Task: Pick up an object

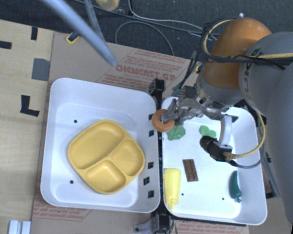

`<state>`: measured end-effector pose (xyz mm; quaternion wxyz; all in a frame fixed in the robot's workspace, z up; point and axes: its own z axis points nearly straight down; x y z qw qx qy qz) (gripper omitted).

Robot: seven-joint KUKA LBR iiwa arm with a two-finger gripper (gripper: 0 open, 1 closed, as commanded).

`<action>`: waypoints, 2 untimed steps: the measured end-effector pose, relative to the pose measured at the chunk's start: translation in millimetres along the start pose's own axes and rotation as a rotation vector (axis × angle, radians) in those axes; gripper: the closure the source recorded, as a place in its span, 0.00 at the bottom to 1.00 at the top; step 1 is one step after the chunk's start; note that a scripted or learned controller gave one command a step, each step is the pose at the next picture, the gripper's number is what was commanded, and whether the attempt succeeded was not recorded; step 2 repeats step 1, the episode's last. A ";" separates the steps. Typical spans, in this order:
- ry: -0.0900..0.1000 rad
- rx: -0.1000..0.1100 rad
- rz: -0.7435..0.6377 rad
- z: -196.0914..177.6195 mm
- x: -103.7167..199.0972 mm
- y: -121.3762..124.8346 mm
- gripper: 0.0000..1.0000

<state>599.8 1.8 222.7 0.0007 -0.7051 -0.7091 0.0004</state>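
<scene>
The left bin [56, 127] holds a yellow divided plate [106, 156]. At the divider between the bins, the gripper [173, 114] sits low over an orange ring [162, 120], its fingers apparently closed on it, though the arm's bulk hides part of the grasp. Beside it in the right bin [252, 213] lie green pieces [177, 133], a brown block [190, 170], a yellow bottle [171, 185] and a teal item [235, 187]. Cardboard [137, 68] underlies both bins.
</scene>
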 end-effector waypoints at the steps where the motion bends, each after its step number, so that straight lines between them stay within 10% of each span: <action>1: 0.001 0.000 -0.002 5.3 62.0 11.7 1.00; 2: 0.001 0.000 -0.002 5.3 62.0 11.7 1.00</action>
